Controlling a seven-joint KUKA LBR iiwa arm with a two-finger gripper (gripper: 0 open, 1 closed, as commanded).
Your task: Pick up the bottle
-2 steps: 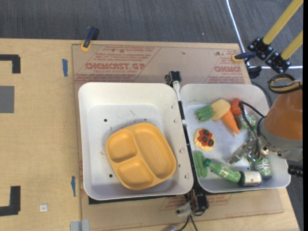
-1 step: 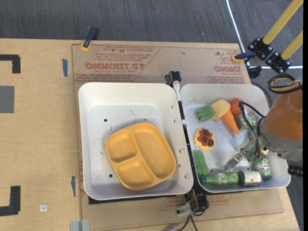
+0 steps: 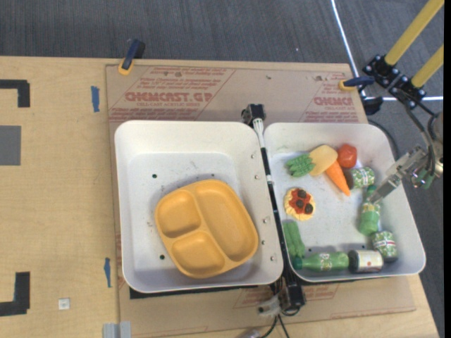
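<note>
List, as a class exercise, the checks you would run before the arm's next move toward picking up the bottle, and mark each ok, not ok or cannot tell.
1. Bottle located: green bottle lies on its side along the near wall of the right bin. Ok.
2. End effector over the bottle: it sits near the bin's right side, above a green can. Not ok.
3. Bottle between the fingers: it lies apart from the end effector. Not ok.
4. Finger opening: too small and blurred. Cannot tell.
5. Room around the bottle: bin wall, another can and a green vegetable crowd it. Not ok.
</note>
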